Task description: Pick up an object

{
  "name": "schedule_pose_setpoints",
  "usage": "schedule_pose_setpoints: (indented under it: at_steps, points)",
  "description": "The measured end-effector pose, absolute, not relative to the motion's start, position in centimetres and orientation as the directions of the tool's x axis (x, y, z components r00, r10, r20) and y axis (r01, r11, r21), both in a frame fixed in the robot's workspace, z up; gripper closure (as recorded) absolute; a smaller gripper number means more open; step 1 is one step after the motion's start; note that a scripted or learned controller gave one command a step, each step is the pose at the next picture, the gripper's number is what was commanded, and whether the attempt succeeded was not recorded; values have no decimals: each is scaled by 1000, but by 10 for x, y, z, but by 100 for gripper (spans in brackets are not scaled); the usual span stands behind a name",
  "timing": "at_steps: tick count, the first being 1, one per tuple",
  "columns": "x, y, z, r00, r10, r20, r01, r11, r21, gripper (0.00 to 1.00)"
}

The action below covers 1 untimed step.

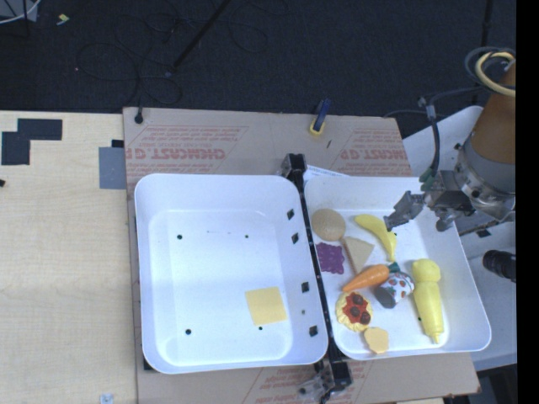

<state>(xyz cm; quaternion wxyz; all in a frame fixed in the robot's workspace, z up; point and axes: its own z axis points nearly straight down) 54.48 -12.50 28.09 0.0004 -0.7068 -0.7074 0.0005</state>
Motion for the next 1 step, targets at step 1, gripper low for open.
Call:
schedule_pose_setpoints:
  at_steps: [1]
  points:
    - [530,-130,83,1,1000,0,1000,-1,-4,0]
